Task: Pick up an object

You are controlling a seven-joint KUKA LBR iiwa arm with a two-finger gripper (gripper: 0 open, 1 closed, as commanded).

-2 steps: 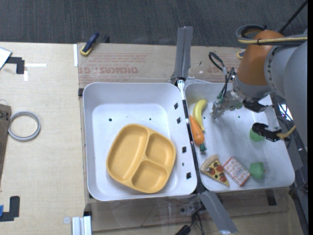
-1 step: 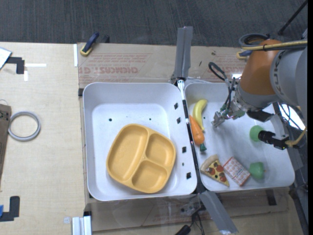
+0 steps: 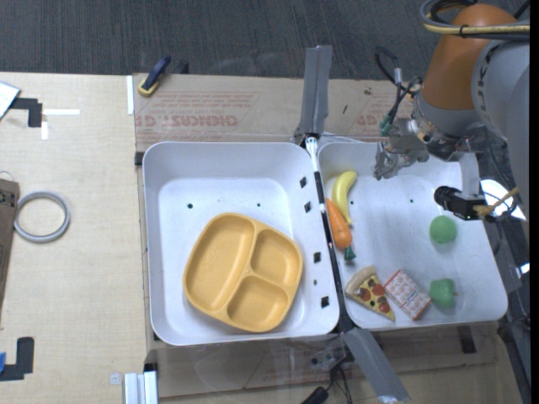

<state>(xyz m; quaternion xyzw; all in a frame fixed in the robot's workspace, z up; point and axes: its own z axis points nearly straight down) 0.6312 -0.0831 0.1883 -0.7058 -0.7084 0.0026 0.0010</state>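
The right bin (image 3: pixel 472 310) holds a yellow banana (image 3: pixel 343 190) and an orange carrot (image 3: pixel 339 224) along its left wall. A pizza slice (image 3: pixel 370 293) and a small red-and-white packet (image 3: pixel 408 293) lie near its front. A green ball (image 3: pixel 443 230) and a green pepper-like toy (image 3: pixel 442 292) sit toward its right side. My gripper (image 3: pixel 386 168) hangs over the bin's far left part, to the right of the banana and apart from it. Nothing shows between its fingers.
The left bin (image 3: pixel 168 183) contains a yellow three-compartment plate (image 3: pixel 244 272). A tape roll (image 3: pixel 40 215) lies on the bench at far left, and a blue-and-yellow tool (image 3: pixel 154 75) sits behind the bins. A grey divider post (image 3: pixel 316 91) stands between the bins.
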